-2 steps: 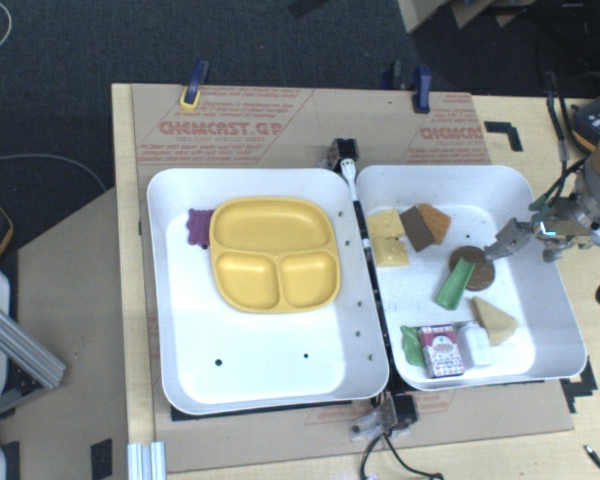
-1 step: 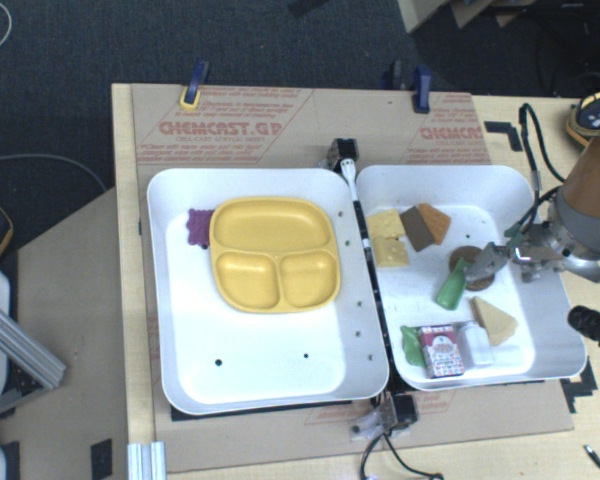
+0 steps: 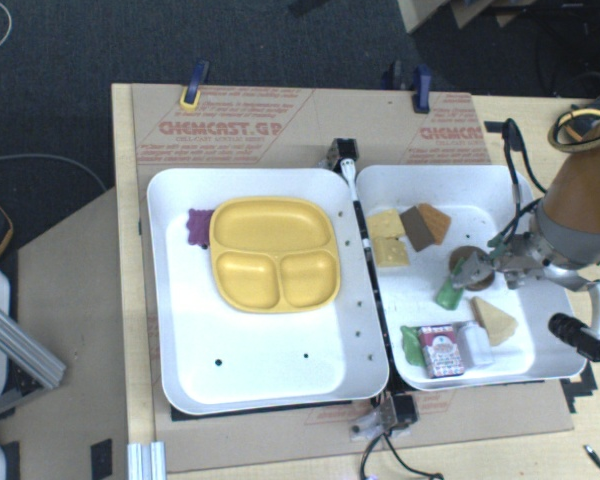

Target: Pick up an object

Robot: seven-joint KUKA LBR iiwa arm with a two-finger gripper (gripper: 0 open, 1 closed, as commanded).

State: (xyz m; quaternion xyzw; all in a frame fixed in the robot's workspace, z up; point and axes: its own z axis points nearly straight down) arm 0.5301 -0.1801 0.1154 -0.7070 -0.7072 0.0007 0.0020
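Green is what I'd go for, the little green object [image 3: 449,294] sitting in the right bin [image 3: 480,182], because the gripper [image 3: 472,271] is parked just above it and looks to be touching or nearly touching its top end. Honestly can't tell from this slanted view whether the gripper is released or clenched, or whether it has anything at all, too dark and small down there.

To do the pick well: come straight down over the green object, not at a slant, since a pale wedge [image 3: 494,319] lies just right of it and a red-and-white packet [image 3: 442,353] just below it. Close only once it's centred, else it'll squirt sideways. A brown block [image 3: 417,226] and an orange piece [image 3: 435,220] lie above the green object, near but apart, so lifting straight up should clear them. The yellow divided plate [image 3: 275,252] is well off to its left, in the left bin [image 3: 180,298].
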